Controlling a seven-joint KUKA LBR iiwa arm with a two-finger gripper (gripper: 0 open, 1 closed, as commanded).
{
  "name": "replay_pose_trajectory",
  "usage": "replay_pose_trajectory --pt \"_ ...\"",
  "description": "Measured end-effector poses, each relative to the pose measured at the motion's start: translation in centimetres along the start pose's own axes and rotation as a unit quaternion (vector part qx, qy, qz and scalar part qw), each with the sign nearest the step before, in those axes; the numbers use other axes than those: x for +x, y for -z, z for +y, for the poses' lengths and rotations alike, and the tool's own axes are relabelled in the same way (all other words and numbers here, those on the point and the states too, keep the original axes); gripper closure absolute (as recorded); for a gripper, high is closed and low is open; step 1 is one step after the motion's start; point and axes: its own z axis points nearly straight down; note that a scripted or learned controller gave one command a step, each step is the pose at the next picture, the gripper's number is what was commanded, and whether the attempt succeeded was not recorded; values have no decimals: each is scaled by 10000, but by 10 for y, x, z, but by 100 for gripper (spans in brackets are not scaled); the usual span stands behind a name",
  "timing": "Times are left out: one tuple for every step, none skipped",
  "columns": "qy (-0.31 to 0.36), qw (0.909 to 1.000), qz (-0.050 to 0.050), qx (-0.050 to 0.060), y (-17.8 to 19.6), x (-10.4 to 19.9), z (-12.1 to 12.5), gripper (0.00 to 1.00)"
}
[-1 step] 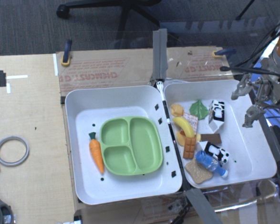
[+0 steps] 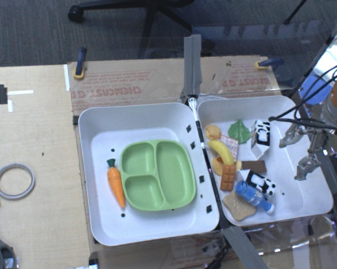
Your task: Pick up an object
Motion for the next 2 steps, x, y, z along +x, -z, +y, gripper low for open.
replay_pose_trajectory --pt "-1176 9930 -112 34 -77 -38 6 0" --pt "-2548 9669 -126 25 -86 -82 20 0"
